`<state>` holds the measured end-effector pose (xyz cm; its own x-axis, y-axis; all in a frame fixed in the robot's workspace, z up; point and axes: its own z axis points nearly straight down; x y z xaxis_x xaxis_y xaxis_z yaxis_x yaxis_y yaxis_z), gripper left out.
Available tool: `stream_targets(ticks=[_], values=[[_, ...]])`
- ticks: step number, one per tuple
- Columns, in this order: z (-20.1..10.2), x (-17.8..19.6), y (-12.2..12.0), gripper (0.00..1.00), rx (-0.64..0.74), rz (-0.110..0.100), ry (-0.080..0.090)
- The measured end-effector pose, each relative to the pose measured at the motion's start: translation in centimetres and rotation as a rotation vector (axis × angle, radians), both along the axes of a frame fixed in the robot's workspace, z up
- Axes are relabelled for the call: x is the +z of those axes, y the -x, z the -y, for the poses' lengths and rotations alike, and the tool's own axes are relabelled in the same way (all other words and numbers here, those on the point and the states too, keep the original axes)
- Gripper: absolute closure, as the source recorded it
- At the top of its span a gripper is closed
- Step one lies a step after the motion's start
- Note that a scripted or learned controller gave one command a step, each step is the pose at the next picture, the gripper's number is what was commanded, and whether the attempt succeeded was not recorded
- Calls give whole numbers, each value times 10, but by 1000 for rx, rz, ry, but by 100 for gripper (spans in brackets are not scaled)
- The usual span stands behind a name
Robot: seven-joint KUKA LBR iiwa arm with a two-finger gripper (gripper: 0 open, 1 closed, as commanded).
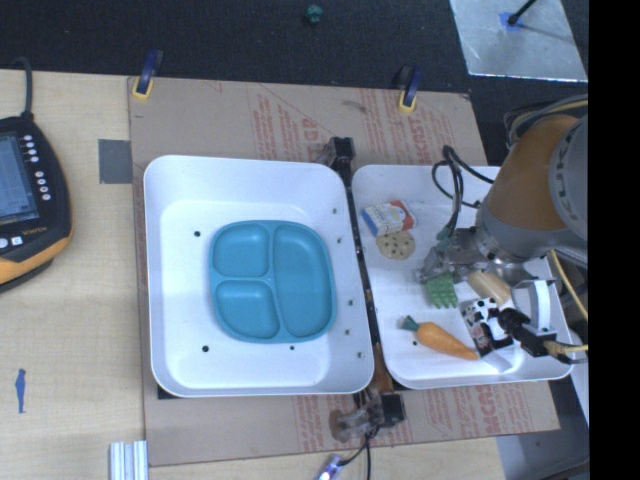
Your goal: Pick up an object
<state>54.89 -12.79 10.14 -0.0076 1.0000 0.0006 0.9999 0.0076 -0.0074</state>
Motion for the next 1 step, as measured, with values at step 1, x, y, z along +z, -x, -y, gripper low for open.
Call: stream_targets(ticks=[1], values=[[-72,91,-49,100,-2,6,-1]])
